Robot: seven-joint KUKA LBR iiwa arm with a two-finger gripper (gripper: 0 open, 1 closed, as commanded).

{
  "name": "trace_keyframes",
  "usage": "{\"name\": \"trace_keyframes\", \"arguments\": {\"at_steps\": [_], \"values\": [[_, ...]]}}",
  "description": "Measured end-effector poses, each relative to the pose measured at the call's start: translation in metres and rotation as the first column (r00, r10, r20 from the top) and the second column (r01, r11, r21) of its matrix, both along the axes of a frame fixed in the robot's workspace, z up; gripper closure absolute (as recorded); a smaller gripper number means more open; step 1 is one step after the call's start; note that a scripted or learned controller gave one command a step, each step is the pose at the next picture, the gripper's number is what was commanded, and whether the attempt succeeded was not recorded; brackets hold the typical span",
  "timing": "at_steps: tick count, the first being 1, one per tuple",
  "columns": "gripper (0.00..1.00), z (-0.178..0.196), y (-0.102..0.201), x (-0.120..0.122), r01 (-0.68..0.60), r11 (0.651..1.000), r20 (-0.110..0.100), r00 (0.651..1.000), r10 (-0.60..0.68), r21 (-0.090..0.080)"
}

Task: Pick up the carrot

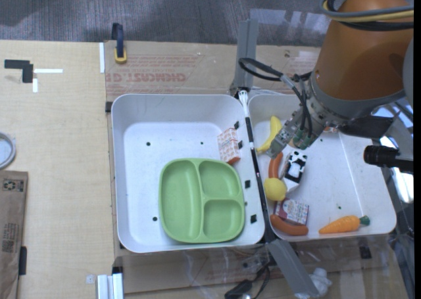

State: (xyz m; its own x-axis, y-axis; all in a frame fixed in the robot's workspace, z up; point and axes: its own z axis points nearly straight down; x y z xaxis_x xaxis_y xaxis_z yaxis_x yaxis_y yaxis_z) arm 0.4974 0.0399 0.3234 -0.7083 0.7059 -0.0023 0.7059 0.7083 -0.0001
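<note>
Arm (365, 41) enters from upper right of frame, wrist over the right bin's top edge. Pincer (294, 138) hangs low over upper-left part of right bin (378, 222); can't tell how far open, nothing seen held. Carrot (341, 225) lies in that bin's lower right corner, well apart from the pincer, down and right of it. Long axis near horizontal, slightly tilted; green top points right, tip points left. Left bin (131, 179) holds green divided plate (202, 200) and a small packet (228, 144). Right bin also holds banana (270, 133), lemon (275, 189), two sausages, black-white toy (295, 165), another packet (293, 211).
</note>
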Motion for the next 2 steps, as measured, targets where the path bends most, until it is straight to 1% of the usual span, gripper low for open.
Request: {"name": "trace_keyframes", "arguments": {"at_steps": [1, 2], "values": [[1.0, -0.094, 0.018, -0.019, -0.129, 0.992, -0.004, 0.992, 0.129, 0.001], [1.0, -0.051, 0.042, -0.003, 0.218, 0.976, -0.002, 0.976, -0.218, -0.001]]}}
